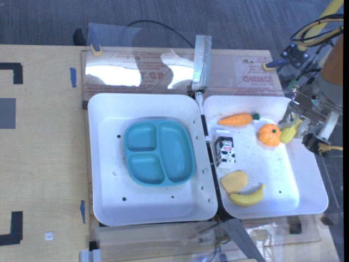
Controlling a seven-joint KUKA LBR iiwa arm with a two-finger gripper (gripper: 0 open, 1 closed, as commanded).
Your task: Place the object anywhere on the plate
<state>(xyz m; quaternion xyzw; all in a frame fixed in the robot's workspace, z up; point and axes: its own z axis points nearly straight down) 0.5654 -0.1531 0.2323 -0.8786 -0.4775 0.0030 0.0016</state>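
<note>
So far nothing lies on the blue plate (159, 152), which sits with its three compartments bare in the middle of the left bin (103, 162). Every candidate object is across the divider from the plate, in the right bin (305, 184). Nearest the plate stands a small black-and-white carton (225, 150), just past the divider. Beyond the carton, toward the bin's far wall, lies a carrot (236, 119); on the near side of the carton a pale yellow rounded piece (234, 180) touches a banana (247, 196). Farthest from the plate sits a small orange fruit (269, 135), and pressed against its outer side is a yellowish thing (289, 131) that may be another toy or part of the tool.

The gripper (297, 125) hovers at the right bin's outer edge, just beside that orange fruit. Whether it is parted, closed, or clamping anything cannot be told from this angle. By my reading the task is at its start: picking, carrying across the divider and releasing over the plate all remain.
</note>
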